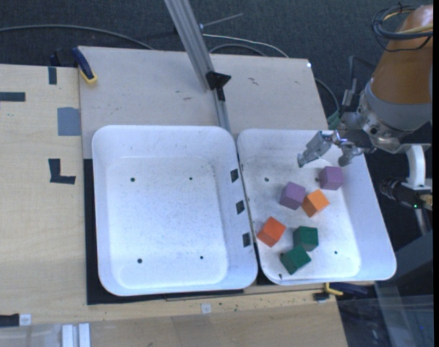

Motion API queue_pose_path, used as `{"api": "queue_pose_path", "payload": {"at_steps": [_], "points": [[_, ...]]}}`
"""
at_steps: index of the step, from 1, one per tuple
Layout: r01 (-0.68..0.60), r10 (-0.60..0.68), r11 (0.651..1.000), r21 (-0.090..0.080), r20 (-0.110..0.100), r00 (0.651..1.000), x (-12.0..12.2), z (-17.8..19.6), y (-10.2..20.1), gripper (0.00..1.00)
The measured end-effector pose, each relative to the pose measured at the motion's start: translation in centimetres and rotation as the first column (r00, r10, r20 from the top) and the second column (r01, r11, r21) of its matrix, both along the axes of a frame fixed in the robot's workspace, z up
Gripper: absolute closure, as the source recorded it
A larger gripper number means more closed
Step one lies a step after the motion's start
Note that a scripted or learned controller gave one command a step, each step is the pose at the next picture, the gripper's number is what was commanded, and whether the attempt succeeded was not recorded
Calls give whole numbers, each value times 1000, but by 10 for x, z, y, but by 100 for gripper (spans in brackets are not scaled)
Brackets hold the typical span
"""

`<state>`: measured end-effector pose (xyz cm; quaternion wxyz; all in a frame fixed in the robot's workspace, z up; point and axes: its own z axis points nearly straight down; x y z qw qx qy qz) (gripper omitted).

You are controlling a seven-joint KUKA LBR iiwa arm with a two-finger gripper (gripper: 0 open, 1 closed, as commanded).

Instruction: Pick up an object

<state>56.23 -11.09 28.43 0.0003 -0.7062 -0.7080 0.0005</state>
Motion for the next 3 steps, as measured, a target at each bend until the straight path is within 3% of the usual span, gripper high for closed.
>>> {"api": "queue_pose_path", "payload": {"at_steps": [1,2,3], "points": [[1,-1,1000,2,-8,1000,-8,-152,18,0],[-1,1,1000,-4,18,1000,3,-169,2,0],[0,0,1000,1,1,1000,41,-193,8,0]]}}
